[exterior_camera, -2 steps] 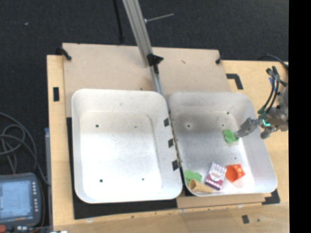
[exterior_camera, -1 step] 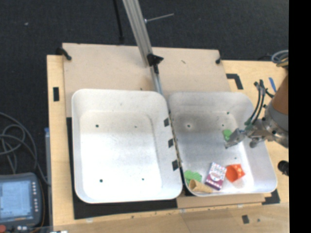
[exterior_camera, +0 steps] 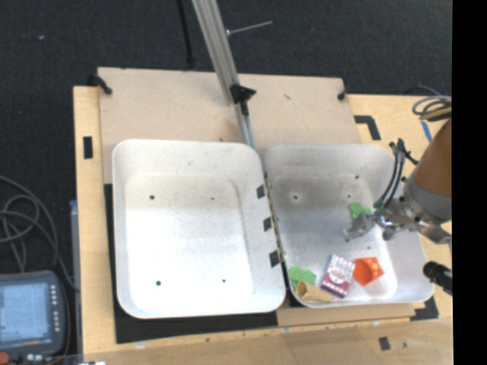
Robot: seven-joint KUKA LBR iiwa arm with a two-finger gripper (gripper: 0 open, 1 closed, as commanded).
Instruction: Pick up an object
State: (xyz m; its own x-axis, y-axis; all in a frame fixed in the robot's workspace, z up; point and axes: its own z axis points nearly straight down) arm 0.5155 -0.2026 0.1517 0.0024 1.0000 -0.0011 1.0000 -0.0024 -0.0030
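Wooden table [exterior_camera: 319,109] carries two white bins. Jaws [exterior_camera: 370,223] hang in the right bin [exterior_camera: 319,166], clamped on a small green object [exterior_camera: 356,210]. Recommended: lift straight, clear of the red block [exterior_camera: 367,270] nearby.

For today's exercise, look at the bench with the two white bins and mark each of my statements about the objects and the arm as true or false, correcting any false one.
1. The orange block lies in the right bin. True.
2. The purple-and-white packet lies in the left bin. False: it lies in the right bin, beside the orange block.
3. The gripper is over the right bin. True.
4. A metal pole rises behind the bins. True.
5. The green piece sits at the right bin's far edge. False: it sits at the near left corner, by a tan piece.
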